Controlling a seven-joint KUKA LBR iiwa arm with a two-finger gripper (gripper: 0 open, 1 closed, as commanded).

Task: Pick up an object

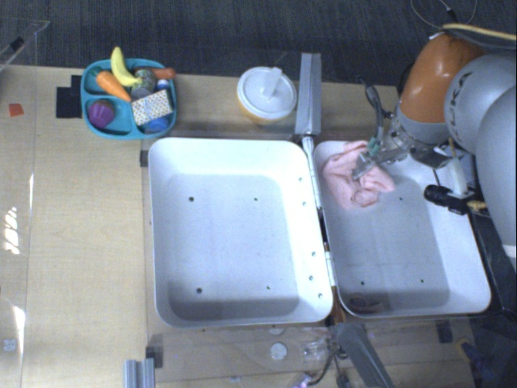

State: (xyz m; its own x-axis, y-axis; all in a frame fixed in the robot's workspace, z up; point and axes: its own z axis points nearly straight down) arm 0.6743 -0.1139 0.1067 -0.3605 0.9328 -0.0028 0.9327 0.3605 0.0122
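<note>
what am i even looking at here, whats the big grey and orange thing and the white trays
The big grey and orange thing is a robot arm, reaching in from the right. One camera fixed above the bench looks down at a slant. At the arm's tip is its gripper, the part meant to grab things. It sits right at a crumpled pink cloth in the right bin; whether it has actually gripped the cloth is too hard to tell. The left bin sits beside it. Behind the bins are a blue tray of toy food and a round lidded cup.
</note>
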